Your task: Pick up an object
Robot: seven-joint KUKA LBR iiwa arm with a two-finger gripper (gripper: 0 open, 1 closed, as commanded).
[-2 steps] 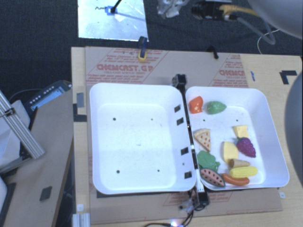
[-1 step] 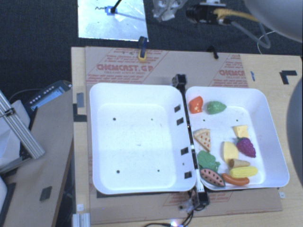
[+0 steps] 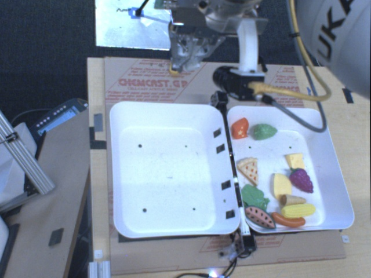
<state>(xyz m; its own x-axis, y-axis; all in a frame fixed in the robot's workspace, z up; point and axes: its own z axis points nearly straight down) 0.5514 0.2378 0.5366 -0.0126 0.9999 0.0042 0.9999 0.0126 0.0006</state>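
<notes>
The right bin (image 3: 331, 165) holds several toy foods. A red-orange pepper (image 3: 240, 128) and a green vegetable (image 3: 264, 131) lie at its far end. A pizza slice (image 3: 248, 169), a cheese wedge (image 3: 295, 160), purple grapes (image 3: 301, 180) and a yellow block (image 3: 282, 185) sit in the middle. Along the near end are a green leafy piece (image 3: 254, 196), a cone (image 3: 291, 200), a corn cob (image 3: 300, 211), a watermelon slice (image 3: 259, 217) and an orange sausage (image 3: 288, 220). My gripper (image 3: 185, 57) hangs high beyond the far edge of the left bin (image 3: 168, 172), well away from the toys.
A black divider with clips (image 3: 227, 155) runs between the bins. A yellow and grey cable (image 3: 290, 97) droops over the right bin's far edge. Printed cardboard (image 3: 145, 83) lies under the bins. Grey equipment (image 3: 29, 155) stands at the left.
</notes>
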